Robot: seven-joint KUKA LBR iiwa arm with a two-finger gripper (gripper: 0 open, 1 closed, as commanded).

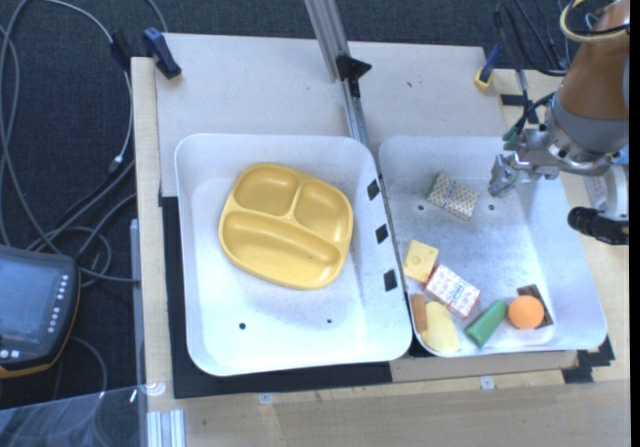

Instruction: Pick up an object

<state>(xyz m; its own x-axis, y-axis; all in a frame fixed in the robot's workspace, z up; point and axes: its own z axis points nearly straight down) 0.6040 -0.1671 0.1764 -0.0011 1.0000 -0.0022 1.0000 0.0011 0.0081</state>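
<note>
So the arm [595, 85] is reaching in from the right and the tool [503, 178] hangs over the upper part of the right bin [560, 235], near its back-right corner. Honestly can't tell from this angle whether it's apart or together, it's just a small grey lump at the end of the wrist. Nothing visible in it either way.

Closest candidate is the little speckled pad [452, 196], lying tilted on the bin floor just to the left of the tool, on its own with bare floor around it. Everything else is bunched along the front edge: a yellow cheese wedge [421, 261], a white patterned block [452, 289], a yellow banana-ish piece [441, 332], a green block [486, 323] and an orange ball [526, 311]. The left bin [200, 315] just has the yellow divided plate [287, 225] sitting in it.

My read: this is the approach stage, no pick made yet. If it's going for the speckled pad, the next move needs a small shift left and then a drop straight down. It looks thin and flat, so the tool would have to get really low to catch its edges. The front cluster is trickier, since those pieces touch each other.
</note>
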